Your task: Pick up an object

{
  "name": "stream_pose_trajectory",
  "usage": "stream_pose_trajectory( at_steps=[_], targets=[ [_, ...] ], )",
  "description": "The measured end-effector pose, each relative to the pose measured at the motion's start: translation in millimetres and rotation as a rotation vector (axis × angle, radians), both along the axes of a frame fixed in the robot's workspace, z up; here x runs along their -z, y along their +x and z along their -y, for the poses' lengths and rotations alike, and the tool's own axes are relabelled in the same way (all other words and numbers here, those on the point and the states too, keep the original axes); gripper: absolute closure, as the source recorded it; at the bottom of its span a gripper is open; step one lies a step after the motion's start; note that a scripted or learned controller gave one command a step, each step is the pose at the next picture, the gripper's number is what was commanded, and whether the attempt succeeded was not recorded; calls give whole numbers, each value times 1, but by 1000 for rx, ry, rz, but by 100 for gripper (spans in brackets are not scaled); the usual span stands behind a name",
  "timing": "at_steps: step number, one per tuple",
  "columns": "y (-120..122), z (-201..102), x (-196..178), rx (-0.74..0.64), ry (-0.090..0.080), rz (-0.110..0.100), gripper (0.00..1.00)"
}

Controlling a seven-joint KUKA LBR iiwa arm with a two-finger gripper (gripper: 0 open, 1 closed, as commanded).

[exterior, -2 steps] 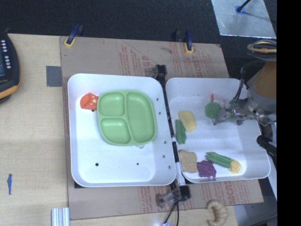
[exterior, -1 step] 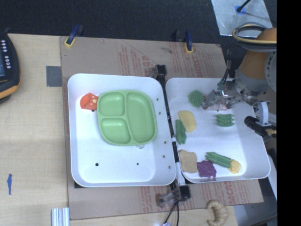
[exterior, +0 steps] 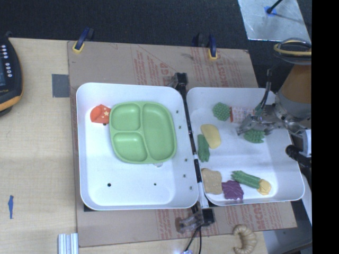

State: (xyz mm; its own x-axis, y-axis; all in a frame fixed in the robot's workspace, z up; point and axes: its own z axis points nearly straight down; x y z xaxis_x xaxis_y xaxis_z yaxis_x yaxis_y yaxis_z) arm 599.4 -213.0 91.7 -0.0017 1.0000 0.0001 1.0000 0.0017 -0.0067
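Gripper (exterior: 256, 125) sat low in right bin (exterior: 283, 187), over a green toy (exterior: 255, 136); finger state couldn't be told.

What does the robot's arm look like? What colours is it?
The arm is chunky and round, grey with a wide orange band. At its tip sits a small metal gripper, silvery grey with dark parts, and a thin dark cable runs down to it.

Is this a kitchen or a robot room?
Probably a robot lab, not a kitchen. A robot arm reaches over two white bins set on a workbench, the board under them is held by clamps, and the food, like the corn cob, looks like toys.
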Motion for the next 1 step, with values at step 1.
stream_pose_trajectory(
  at_steps=[1],
  targets=[
    [-8,-1,0,-2,0,1,0]
  ],
)
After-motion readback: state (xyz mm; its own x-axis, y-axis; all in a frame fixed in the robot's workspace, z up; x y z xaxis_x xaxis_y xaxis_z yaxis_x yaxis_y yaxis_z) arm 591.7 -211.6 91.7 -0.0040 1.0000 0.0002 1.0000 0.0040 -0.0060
